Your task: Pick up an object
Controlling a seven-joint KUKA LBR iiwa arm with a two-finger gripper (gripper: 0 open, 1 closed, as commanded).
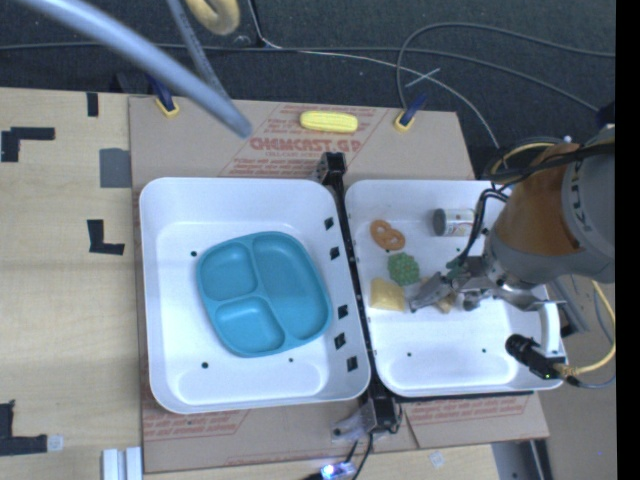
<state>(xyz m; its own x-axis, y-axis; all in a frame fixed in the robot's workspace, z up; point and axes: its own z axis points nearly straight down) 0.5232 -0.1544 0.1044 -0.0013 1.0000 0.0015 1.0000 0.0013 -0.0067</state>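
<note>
Two white bins sat side by side on the bench, the left bin [170,268] holding one blue divided plate [263,293] and the right bin [450,368] holding four small objects: a pretzel [387,235], a green broccoli piece [403,267], a yellow cheese wedge [388,295] and a small clear jar [452,222] lying on its side. One yellow corn cob [328,122] lay on the cardboard beyond the right bin. The grey-and-orange arm [545,218] reached over the right bin's outer rim, bent low, its gripper [432,293] just beside the cheese wedge, below the broccoli. Whether the fingers were spread or pressed together could not be told
</note>
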